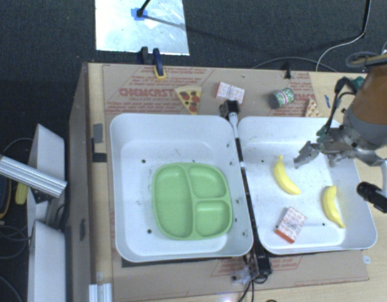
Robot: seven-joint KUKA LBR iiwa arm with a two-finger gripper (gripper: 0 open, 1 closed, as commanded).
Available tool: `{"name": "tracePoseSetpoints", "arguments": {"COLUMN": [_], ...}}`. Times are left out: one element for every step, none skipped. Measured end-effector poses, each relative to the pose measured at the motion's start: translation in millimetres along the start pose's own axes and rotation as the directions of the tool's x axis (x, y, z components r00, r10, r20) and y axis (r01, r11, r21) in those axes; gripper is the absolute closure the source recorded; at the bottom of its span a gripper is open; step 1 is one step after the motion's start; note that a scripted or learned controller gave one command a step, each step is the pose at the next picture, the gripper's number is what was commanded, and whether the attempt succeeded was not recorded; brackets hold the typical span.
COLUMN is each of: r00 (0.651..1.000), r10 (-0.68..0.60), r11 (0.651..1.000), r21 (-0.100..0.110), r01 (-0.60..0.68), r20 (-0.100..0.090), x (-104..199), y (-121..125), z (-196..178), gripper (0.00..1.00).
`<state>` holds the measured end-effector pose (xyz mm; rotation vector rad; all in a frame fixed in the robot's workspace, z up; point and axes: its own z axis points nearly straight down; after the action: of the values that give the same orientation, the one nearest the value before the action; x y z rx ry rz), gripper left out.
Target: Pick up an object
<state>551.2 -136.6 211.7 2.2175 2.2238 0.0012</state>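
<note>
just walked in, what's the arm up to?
The arm's claw hangs over the right bin, near its back edge, holding nothing. Two bananas and a small red-and-white packet lie on that bin's floor, untouched; the nearer banana sits just below and left of the claw. The left bin holds a green divided plate. So no pick yet.

Dark carpet floor (42, 36) surrounds tabletop (95, 187). Shiny metal sheet (141, 17) on floor beyond tabletop's far edge. Brown printed cardboard (149, 90) covers tabletop. White panels (45, 231) and aluminium rail (26, 173) left of tabletop. Black cables (344, 39) beyond far-right corner.
</note>
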Motion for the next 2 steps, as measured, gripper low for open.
{"name": "tracePoseSetpoints", "arguments": {"r00": [1.000,1.000], "r10": [0.000,-0.001], "r11": [1.000,1.000], "r21": [-0.001,-0.002], "r01": [0.000,0.001], "r20": [0.000,0.000], "x": [11.1,10.7], "y": [41.7,42.4], "z": [127.5,116.7], "gripper": [0.00,1.00]}}
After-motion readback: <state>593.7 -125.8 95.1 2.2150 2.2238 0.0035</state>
